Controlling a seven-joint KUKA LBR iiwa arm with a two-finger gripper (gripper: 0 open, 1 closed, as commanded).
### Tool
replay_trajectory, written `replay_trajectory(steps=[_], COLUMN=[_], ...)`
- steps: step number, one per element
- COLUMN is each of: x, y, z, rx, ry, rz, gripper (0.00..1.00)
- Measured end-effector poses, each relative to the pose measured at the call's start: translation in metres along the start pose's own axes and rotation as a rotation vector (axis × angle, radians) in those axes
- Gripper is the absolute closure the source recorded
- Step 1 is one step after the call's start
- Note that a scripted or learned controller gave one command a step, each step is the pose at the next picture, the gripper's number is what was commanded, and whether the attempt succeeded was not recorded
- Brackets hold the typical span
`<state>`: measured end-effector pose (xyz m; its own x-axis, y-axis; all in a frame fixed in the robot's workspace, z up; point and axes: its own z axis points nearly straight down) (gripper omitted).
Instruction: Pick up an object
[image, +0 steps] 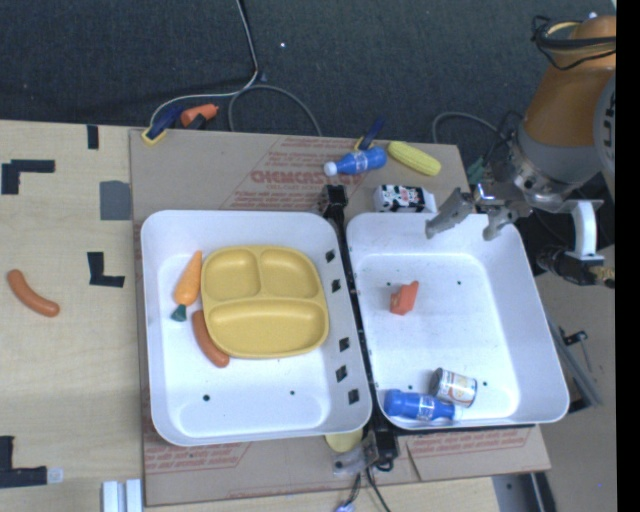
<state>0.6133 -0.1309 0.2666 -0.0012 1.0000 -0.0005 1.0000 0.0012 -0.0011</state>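
My gripper (470, 222) hangs over the far right corner of the right bin (520, 290), its two grey fingers spread open with nothing between them. In that bin lie a small orange-red piece (404, 297) near the middle, a blue bottle (418, 406) at the front edge, and a small tin can (456, 386) beside the bottle. All three sit well apart from the gripper, toward the front and left of it.
The left bin (240, 395) holds a yellow divided plate (264, 301), a toy carrot (187, 280) and a sausage (209, 338). Behind the bins lie a blue bottle (357, 162), a yellow corn cob (413, 157) and a black-and-white toy (402, 198). Another sausage (32, 293) lies far left.
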Motion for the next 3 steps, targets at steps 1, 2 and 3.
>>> replay_trajectory(steps=[1, 2, 3], x=[0.028, 0.026, 0.026], y=[-0.007, -0.012, -0.01], z=[0.118, 0.185, 0.17], rx=[0.009, -0.003, -0.006], ry=[0.002, -0.002, -0.002], rz=[-0.001, 0.0, 0.0], gripper=[0.0, 0.0, 1.0])
